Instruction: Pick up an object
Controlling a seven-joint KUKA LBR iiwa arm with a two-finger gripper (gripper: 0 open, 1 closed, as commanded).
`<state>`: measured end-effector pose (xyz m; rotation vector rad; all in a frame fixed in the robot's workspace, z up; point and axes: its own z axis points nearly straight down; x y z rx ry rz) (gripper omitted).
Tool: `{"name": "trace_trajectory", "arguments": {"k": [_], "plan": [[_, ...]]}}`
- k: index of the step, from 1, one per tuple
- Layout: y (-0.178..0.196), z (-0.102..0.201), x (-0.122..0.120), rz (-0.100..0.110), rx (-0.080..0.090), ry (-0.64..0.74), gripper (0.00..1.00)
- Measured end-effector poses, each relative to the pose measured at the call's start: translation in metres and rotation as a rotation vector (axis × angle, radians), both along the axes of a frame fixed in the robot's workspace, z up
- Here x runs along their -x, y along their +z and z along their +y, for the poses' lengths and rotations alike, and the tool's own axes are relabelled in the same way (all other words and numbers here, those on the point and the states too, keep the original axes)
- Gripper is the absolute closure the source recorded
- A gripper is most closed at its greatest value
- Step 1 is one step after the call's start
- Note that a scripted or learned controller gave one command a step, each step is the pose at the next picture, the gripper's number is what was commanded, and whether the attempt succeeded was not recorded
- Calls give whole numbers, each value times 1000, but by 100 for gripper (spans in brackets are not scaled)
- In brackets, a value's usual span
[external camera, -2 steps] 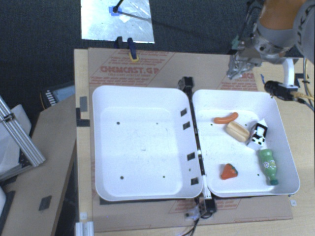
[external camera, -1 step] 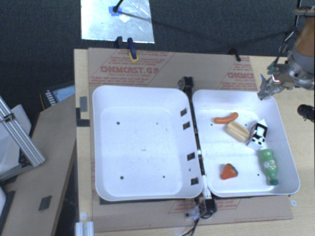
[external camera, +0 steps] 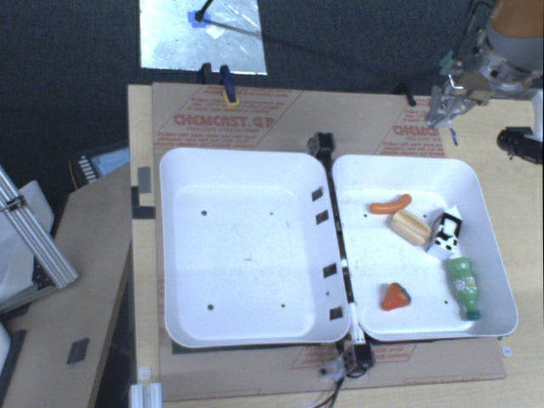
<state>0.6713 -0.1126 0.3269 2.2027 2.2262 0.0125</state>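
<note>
I see my gripper (external camera: 442, 109) hanging above the bench beyond the right bin's (external camera: 476, 185) far rim, with nothing between its tips; how wide it stands I cannot tell. Nothing is picked yet. The sausage (external camera: 390, 204), bread roll (external camera: 410, 226), black-and-white toy (external camera: 444, 231), green bottle (external camera: 463, 287) and orange piece (external camera: 394, 297) all lie in that bin. Reaching, descending and grasping remain.

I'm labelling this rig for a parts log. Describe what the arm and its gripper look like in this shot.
The arm comes in at the upper right: an orange band sits above a light grey, rounded wrist section. Below it hangs the gripper, a small metallic grey assembly with thin pale fingers. Dark cables run along the wrist's left side. The image is too coarse to read any markings.
</note>
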Motion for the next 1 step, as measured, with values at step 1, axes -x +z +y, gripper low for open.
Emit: {"name": "trace_trajectory", "arguments": {"k": [1], "plan": [[-59, -73, 62, 17, 0, -17, 100]]}}
